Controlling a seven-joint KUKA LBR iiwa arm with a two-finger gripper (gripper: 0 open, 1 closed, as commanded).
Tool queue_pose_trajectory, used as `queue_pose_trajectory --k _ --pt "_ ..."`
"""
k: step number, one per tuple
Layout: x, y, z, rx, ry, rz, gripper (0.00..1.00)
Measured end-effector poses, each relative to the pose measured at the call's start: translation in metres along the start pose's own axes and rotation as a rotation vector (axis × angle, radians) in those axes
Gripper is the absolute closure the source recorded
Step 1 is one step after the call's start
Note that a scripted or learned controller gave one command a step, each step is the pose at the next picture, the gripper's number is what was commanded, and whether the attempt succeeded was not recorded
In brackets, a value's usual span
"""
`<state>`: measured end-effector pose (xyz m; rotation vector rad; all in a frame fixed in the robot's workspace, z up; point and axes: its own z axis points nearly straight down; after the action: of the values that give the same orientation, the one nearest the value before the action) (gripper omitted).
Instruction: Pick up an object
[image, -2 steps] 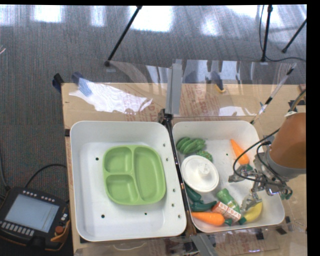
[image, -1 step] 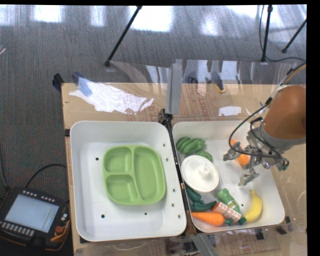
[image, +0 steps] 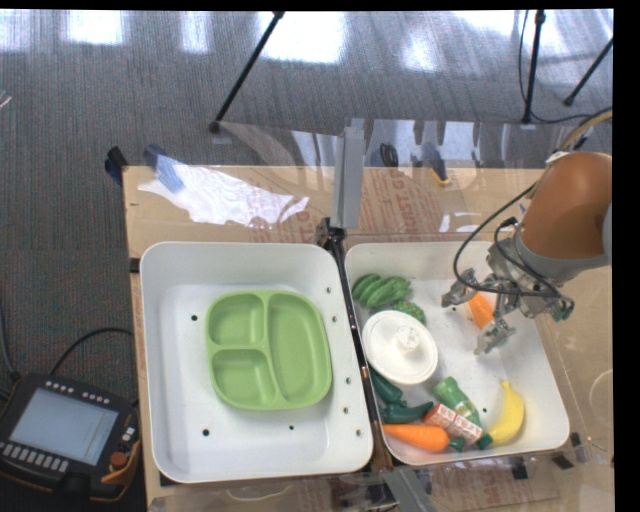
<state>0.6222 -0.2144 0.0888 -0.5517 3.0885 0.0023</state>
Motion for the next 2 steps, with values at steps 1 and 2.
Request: queue_pose_trajectory --k 1,2 --pt "-0.001 -0.001 -0.012 0.001 -0.007 0.007 1.0" --pt "-0.045 0.059 -0.139 0.008 -0.015 0.077 1.0"
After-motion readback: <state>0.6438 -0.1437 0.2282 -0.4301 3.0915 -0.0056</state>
